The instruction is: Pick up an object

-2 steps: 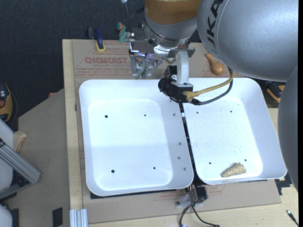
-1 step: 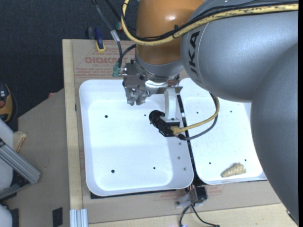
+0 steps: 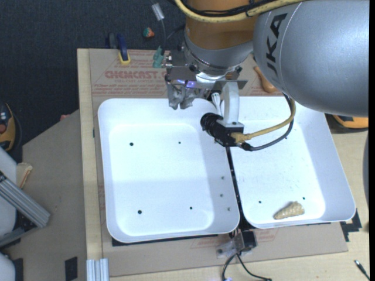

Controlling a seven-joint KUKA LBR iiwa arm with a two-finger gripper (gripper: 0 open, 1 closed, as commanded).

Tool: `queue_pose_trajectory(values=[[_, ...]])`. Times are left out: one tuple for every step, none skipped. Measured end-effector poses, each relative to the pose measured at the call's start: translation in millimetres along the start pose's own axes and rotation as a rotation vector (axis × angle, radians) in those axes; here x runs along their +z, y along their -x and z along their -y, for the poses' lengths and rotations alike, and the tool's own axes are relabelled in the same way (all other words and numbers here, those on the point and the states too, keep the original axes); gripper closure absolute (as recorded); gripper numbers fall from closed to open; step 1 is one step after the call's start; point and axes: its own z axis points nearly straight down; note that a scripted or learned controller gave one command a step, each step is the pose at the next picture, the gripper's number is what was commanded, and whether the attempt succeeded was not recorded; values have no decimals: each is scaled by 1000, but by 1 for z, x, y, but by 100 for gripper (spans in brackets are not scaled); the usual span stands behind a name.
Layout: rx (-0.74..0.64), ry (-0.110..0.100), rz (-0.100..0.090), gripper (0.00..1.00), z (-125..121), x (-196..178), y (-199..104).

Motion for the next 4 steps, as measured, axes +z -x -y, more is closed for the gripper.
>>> queue_pose_trajectory(values=[[-3,-15,4,100,24,70,-16],[-4,-3,-1,100,46,22,-28],[-2,-12,3,100,58,58,-34],[-3,-1,-1,100,80,-11,-35]])
